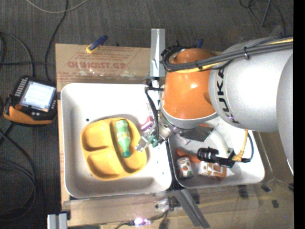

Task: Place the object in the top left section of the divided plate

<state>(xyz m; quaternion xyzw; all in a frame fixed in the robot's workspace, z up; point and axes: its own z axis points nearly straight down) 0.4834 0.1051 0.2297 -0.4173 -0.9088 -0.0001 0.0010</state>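
Green bottle [122, 136] lies on its side on the yellow divided plate [95, 168], stretched along the ridge that splits the upper sections, so that it sits neither clearly in the top left section nor out of it. The plate rests in the left white bin [71, 104]. The gripper [148, 140] hangs just beside the bottle's lower end, at the plate's right rim, under the orange band of the arm [188, 92]; whether the jaws are spread or pressed together I cannot tell, and nothing shows between them. The risk, as I judge it, is that the bottle, being round and smooth, rolls off the ridge into the wrong section at a nudge from the jaws, or slips from a pinch taken too near its end. It is a small plastic bottle, translucent green, with a paler band near its upper end. Small packets [185, 166] lie in the right bin [257, 173], well apart from the plate.
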